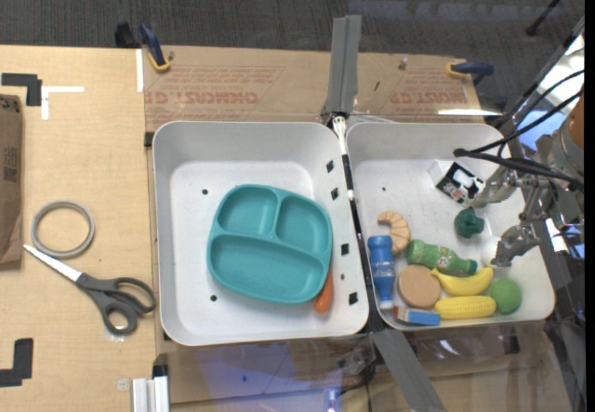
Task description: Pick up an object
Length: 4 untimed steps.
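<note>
Two white bins sit side by side on the bench. The left bin holds a teal divided plate with an orange carrot-like piece wedged against its lower right edge. The right bin carries the clutter: a croissant, a blue bottle lying beside the dividing wall, a green bottle, a round tan cookie-like disc, two yellow bananas, a green lime-like ball, a dark green lump, and a small black-and-white card.

Reaching in from the right, the arm hangs low over the far right side of that bin, its wrist trailing black cables. The gripper points down and leftward with its two metal fingers spread apart, one fingertip just above the dark green lump, the other near the bananas' tip. Nothing sits between the fingers; the lump lies just beside the upper one, and whether they touch is unclear.

On the wooden bench to the left lie scissors and a tape roll.
</note>
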Each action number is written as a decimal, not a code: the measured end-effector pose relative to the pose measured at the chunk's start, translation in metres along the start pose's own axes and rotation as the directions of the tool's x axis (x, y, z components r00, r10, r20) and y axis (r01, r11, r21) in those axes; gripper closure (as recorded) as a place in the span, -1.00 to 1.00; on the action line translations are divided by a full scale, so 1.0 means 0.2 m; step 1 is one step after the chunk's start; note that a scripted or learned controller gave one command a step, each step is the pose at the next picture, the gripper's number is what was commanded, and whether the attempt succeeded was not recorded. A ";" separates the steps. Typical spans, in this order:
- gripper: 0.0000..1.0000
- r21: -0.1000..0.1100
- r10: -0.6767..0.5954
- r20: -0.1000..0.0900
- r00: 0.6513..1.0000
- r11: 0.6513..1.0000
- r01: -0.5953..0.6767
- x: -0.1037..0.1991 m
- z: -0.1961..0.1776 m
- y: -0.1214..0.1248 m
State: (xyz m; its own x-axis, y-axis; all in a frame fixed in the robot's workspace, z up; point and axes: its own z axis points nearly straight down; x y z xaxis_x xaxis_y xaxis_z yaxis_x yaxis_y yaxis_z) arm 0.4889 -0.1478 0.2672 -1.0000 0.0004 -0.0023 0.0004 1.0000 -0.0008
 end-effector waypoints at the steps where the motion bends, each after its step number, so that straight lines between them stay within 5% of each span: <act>1: -1.00 0.000 0.015 0.005 1.000 1.000 -0.015 -0.11 0.86 0.13; 2: -1.00 0.002 0.115 0.014 0.993 0.993 -0.115 0.03 0.85 0.21; 4: -1.00 0.000 0.268 0.009 0.963 0.963 -0.268 0.04 0.86 0.26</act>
State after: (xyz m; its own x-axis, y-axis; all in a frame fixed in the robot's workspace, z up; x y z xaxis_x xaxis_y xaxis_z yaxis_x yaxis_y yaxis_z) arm 0.4811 -0.0951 0.0955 -0.9633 0.2683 -0.0116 0.2683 0.9633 -0.0001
